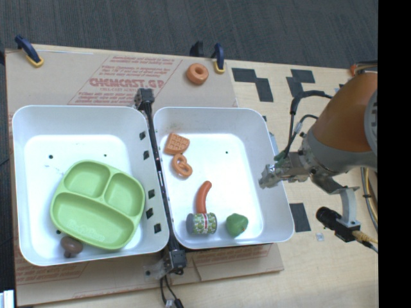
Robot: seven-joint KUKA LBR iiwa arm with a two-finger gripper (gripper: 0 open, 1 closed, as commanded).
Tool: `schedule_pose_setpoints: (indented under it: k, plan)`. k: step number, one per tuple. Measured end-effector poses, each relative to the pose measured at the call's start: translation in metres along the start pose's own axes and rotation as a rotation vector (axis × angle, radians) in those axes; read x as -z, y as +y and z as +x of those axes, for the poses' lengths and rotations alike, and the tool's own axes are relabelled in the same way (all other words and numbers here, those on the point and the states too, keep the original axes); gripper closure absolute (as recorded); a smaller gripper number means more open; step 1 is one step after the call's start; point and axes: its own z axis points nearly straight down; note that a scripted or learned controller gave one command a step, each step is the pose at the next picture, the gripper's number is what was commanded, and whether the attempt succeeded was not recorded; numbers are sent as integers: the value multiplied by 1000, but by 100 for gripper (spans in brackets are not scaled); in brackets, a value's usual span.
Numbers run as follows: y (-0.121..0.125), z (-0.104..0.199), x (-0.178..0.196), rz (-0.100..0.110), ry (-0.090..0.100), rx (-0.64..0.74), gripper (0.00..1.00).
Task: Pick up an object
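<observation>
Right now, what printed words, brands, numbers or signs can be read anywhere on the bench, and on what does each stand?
"CHEMCAST GP": large red letters on the brown paper-faced board behind the left bin; partly blurred, so this reading is uncertain.
Smaller red lines above and below that name on the same board: too blurred to read.
Black block shapes on the bench top at right: patterns, not letters.
Small can in the right bin: label pattern unreadable.

Two bins (38,117), one plate (96,204), seven toys (203,197)

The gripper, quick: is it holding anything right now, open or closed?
Gripper: at the right bin's right rim; nothing seen in it; open or closed cannot be told.
</observation>
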Motion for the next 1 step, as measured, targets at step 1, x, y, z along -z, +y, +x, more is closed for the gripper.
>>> schedule_pose_setpoints:
  k: [1]
  plan:
    - [0,-15,12,0,0,-1,100]
